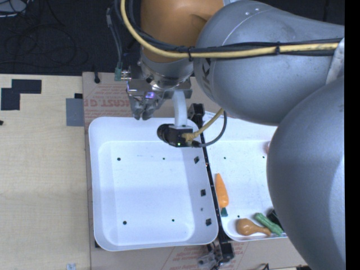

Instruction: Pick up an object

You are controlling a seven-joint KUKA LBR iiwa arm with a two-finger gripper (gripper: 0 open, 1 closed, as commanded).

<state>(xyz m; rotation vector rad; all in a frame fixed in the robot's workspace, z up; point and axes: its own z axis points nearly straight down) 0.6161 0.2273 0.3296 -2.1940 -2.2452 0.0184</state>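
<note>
From my station, the gripper (144, 112) hangs over the far rim of the left bin (101, 207), its fingers close together with nothing between them, I think, though the view is poor. The carrot (222, 191), tan piece (250, 226) and green piece (268, 223) lie in the right bin (247, 156). I'd judge the carrot light, stiff and slick, best pinched across its middle.

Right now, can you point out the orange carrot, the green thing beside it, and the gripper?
orange carrot (222, 191), camera view, middle of its body.
green thing (268, 223), camera view, middle of its length.
gripper (144, 112), camera view, at its fingertips.
</note>
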